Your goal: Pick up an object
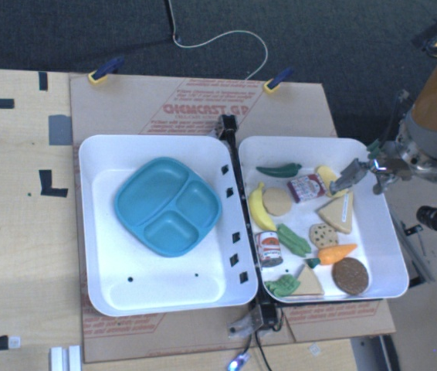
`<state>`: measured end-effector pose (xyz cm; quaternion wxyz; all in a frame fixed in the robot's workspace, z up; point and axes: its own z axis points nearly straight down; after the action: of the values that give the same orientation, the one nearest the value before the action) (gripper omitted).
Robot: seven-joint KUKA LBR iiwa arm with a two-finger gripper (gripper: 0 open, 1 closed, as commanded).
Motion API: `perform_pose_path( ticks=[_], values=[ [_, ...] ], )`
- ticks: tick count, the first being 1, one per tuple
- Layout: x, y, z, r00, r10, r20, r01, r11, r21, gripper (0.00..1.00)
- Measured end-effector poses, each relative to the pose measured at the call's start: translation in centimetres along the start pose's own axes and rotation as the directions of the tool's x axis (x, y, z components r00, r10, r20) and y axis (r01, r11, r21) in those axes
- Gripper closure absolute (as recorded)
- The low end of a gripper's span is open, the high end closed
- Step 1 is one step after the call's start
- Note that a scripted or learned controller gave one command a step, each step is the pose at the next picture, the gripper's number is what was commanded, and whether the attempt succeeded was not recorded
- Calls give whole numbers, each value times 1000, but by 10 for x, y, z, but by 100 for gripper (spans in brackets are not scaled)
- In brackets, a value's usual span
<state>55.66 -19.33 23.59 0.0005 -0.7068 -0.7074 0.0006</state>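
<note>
The right bin [381, 230] holds several toy foods: a green pepper [279, 169], a banana [260, 207], a red-and-white packet [306, 187], a yellow wedge [337, 213], a chip cookie [323, 234], a carrot [333, 254], a brown round patty [350, 275] and a small can [269, 249]. My gripper [357, 182] hangs over the bin's upper right part, just above the yellow wedge and right of the packet. Its fingers look spread, with nothing between them. The arm comes in from the right edge.
The left bin [99, 207] carries a blue divided plate [168, 205]. A black divider [238, 207] runs between the bins. Both bins rest on cardboard [195, 107] clipped to the wooden bench. A white cable [226, 37] loops behind.
</note>
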Motion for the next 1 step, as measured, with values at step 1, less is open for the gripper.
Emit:
perform_pose_path(
  ticks=[1],
  values=[
    [1, 0, -10, 1000, -1, 0, 1, 1000, 0, 100]
  ],
)
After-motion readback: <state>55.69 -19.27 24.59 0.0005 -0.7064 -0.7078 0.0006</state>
